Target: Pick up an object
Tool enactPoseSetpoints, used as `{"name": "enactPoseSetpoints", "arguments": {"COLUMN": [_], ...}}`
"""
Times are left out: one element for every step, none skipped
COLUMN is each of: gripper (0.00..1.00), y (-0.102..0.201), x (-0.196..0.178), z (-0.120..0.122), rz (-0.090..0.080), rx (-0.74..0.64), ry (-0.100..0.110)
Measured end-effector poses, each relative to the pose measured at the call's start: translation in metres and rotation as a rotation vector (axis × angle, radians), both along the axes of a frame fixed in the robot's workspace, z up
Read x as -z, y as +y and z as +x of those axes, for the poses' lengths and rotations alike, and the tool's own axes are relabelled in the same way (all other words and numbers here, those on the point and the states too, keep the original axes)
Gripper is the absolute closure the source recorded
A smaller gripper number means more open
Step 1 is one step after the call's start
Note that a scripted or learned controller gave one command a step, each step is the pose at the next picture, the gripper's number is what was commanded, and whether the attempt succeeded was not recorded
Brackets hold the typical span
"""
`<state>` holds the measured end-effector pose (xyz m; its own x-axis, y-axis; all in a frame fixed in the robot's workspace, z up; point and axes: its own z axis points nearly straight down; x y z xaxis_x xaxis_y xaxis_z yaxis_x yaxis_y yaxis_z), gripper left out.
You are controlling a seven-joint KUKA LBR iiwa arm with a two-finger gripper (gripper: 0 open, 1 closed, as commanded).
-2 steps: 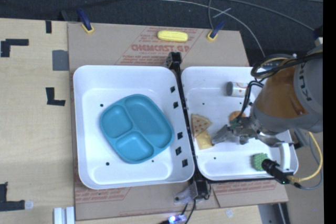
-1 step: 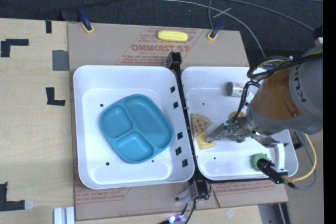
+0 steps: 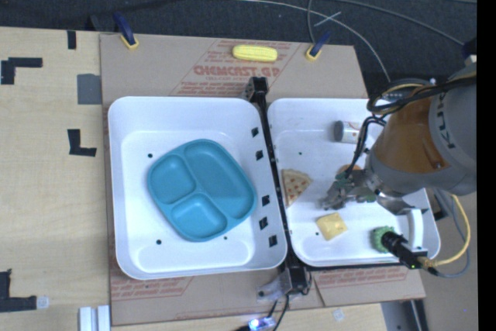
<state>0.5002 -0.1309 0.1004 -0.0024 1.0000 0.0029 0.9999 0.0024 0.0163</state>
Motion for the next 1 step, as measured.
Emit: {"name": "enactPoseSetpoints", "arguments": {"gripper": [1.0], "y": [0.0027], "x": [-0.0623], "z": [-0.0012], "rz": [-0.004], "rx": [0.001], "ry": [0.012]}}
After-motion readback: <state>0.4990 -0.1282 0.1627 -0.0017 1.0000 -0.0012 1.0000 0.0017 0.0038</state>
